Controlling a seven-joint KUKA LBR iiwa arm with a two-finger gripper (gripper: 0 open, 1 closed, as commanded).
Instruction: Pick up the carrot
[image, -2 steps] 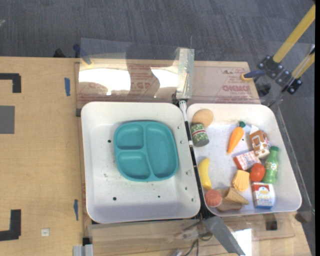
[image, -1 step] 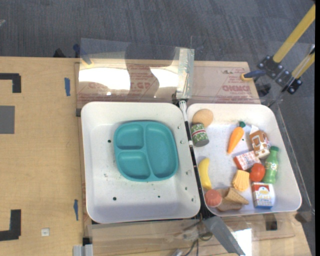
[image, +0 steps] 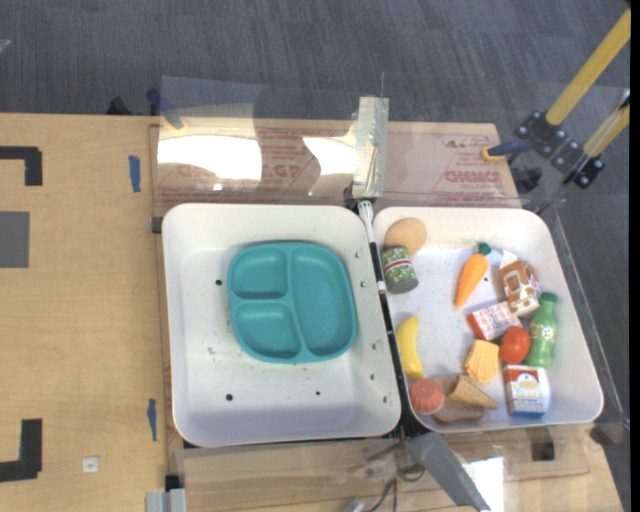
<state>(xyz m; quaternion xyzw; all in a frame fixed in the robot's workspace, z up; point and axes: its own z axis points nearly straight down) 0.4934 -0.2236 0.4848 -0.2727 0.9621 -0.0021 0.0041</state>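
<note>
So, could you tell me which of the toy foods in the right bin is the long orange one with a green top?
That is the carrot, lying tilted in the upper middle of the right bin, apart from the yellow banana.

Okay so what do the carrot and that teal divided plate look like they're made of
The carrot looks like moulded toy plastic: flat, even orange with a small green tip and a smooth surface, though soft rubber can't be ruled out. The teal divided plate looks like hard plastic with a matte to satin finish: one uniform colour, rounded moulded ridges between its three compartments.
</note>
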